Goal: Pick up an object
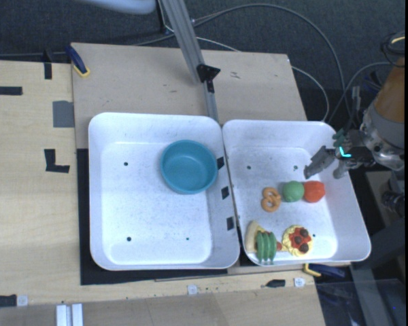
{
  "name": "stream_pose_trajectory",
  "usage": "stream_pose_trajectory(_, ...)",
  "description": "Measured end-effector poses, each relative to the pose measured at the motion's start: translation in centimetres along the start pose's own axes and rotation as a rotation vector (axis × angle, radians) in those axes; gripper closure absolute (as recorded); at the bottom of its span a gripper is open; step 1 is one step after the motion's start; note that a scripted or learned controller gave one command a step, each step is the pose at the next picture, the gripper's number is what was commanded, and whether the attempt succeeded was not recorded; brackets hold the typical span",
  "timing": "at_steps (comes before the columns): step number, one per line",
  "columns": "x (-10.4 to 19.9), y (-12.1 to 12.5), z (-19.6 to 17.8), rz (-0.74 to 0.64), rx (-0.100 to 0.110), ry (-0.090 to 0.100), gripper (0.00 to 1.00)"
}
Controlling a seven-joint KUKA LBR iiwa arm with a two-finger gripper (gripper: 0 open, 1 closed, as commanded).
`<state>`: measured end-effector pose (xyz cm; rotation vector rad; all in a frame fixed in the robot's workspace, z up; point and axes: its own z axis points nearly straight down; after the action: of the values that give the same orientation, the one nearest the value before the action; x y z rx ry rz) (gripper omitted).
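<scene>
Just below gripper (328,165): red ball (315,191)

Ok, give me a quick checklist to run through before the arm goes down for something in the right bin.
1. Fingers open: ok, they are spread.
2. Nothing between the fingers: ok.
3. Gripper over the right bin: ok, near its right rim.
4. Gripper lined up over a target: not ok, the red ball and green ball lie lower in the view.
5. Target free of neighbours: not ok, the two balls touch.
6. Gripper height above the bin: cannot tell.
</scene>
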<state>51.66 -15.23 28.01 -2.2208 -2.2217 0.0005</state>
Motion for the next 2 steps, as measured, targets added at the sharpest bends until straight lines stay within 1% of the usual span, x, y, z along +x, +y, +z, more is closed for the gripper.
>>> stream_pose_trajectory(1,0.0,0.0,0.0,0.0,0.0,0.0,0.0)
stream_pose_trajectory(2,-0.4,-0.4,4.4,0.0,0.004,0.001,0.0)
